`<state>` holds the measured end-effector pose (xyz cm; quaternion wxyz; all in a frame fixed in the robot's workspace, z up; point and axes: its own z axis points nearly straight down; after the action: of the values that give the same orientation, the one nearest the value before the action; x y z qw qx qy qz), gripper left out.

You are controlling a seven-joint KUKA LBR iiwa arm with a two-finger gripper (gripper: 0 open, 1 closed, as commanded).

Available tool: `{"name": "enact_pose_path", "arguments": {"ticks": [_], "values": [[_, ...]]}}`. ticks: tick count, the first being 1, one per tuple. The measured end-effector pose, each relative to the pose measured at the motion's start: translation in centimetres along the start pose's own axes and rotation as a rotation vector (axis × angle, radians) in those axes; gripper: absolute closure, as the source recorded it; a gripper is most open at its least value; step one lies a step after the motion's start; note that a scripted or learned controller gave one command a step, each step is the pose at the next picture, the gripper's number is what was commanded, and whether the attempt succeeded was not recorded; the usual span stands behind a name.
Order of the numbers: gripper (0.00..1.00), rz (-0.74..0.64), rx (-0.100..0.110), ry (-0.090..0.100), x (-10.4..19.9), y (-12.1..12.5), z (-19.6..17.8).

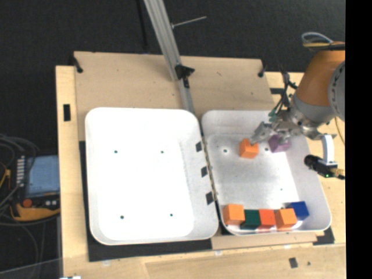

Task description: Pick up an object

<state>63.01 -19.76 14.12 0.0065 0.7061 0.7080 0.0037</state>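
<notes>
In the right bin [302, 179], my gripper [269, 137] hangs low over the upper part, open. Its left finger [258, 135] reaches down to the top edge of a small orange block [249, 150]. A purple block [281, 145] lies just under the right finger. Neither block sits between the fingers. The grey arm with its orange band [318, 86] comes in from the upper right.
Along the right bin's front wall runs a row of blocks: orange [234, 213], green [251, 218], two more orange [276, 218] and blue [299, 209]. The left bin [142, 173] lies beside it. A metal pole [168, 45] slants above the bins.
</notes>
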Motion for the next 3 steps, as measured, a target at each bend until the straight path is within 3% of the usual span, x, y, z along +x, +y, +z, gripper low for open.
{"name": "enact_pose_path", "arguments": {"ticks": [1, 3], "values": [[1.00, 0.002, 0.001, 0.001, -0.1, 0.0, -0.8], [1.00, -0.001, 0.006, 0.002, -0.4, 0.2, -12.4]]}}
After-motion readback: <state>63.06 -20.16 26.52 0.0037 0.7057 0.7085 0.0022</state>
